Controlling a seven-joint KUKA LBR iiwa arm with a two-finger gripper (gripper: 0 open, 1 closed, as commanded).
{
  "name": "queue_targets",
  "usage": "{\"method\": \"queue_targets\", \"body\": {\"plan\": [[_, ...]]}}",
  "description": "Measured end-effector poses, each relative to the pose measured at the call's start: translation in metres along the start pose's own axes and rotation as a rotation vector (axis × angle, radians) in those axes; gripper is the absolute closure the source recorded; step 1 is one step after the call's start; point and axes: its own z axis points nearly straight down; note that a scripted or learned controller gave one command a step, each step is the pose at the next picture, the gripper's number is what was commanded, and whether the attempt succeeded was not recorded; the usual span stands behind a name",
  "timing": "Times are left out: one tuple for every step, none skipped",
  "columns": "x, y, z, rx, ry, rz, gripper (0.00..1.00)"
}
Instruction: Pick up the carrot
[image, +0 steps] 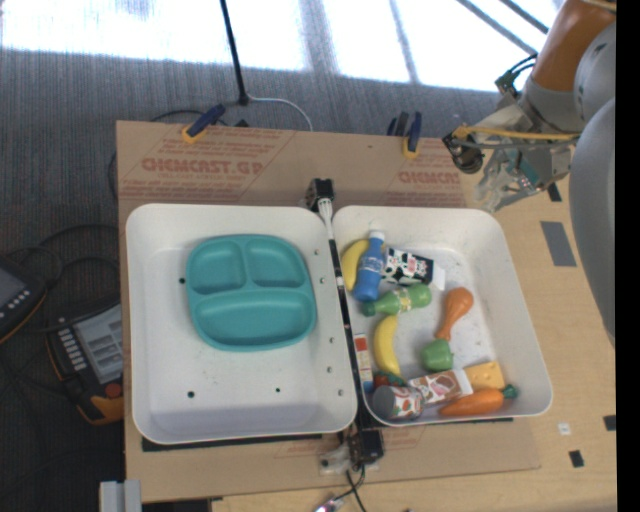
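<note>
Approach step, nothing grasped yet. Gripper (503, 182) hovering above right bin's (520, 300) far rim; finger spread impossible to tell. Carrot (472, 403) well below and nearer camera, against near wall beside cheese wedge (487, 375). Next: travel across, descend, align with long axis. Legible on bench board (200, 165): "CHEMCAST GP"

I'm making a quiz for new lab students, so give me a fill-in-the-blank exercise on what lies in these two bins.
1. The teal divided tray lies in the ____ bin.
2. The carrot lies near the front rim of the ____ bin.
3. The blue bottle has a ____ cap.
4. The gripper hangs beyond the ____ rim of the right bin, not over the toys.

Missing words: left; right; white; far
</note>
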Motion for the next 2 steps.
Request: {"method": "queue_targets", "body": {"plan": [[-0.019, 0.053, 0.059, 0.002, 0.005, 0.045, 1.00], [-0.019, 0.053, 0.048, 0.002, 0.005, 0.043, 1.00]]}}
